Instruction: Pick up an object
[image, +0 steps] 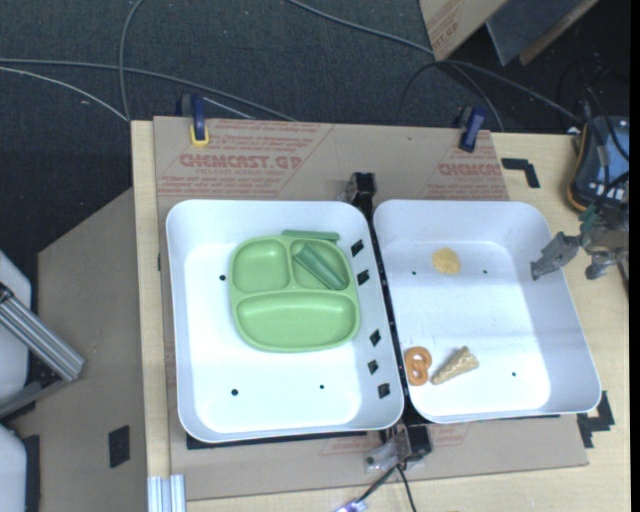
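Note:
In the right bin (560, 330) lie a small round yellow piece (446, 262) near the back, an orange pretzel-shaped piece (417, 365) at the front left, and a tan wedge (453, 366) right beside it. My gripper (575, 257) hovers at the right bin's far right rim, well away from all three; its grey fingers (549, 262) stand spread with nothing between them. The left bin (200, 380) holds a green divided plate (293, 295) with a green pickle-like piece (320, 263) in its upper right compartment.
A black divider with clips (367, 290) runs between the two bins. Blue clamps (199, 118) (470, 127) hold the cardboard sheet at the back of the bench. Cables cross the dark floor behind. A metal rail (35, 335) sits at the far left.

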